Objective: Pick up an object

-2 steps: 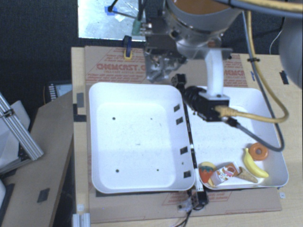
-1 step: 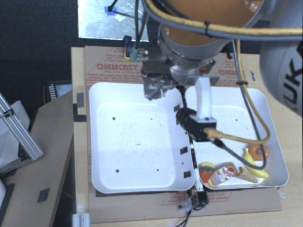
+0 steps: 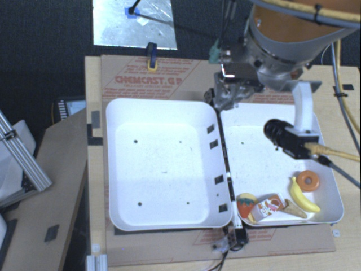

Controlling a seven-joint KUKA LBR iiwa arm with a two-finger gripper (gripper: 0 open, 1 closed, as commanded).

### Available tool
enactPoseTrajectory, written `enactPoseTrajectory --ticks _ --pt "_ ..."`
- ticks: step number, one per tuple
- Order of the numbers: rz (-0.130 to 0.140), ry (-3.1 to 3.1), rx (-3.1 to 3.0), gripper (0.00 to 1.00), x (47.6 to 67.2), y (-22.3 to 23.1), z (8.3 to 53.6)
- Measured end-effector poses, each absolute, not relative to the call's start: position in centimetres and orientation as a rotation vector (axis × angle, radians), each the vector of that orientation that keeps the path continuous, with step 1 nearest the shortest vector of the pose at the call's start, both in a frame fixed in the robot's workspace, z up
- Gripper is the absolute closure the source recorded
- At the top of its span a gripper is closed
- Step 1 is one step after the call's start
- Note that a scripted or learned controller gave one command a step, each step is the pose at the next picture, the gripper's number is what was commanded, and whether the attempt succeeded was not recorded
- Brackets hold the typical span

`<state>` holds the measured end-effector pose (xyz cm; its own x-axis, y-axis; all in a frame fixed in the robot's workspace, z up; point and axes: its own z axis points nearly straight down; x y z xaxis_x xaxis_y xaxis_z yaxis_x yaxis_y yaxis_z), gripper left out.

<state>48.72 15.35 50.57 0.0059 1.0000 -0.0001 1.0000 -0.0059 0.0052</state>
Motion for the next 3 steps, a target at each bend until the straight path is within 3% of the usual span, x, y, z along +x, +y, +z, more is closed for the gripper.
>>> enactPoseTrajectory --ticks 1,2,3 --pt "-0.003 2.234 2.212 1.00 48.5 23.1 45.8" --pt "-0.019 2.226 2.223 1.00 48.5 23.4 33.4" --pt "0.002 2.222 2.222 0.00 48.7 23.4 34.2"
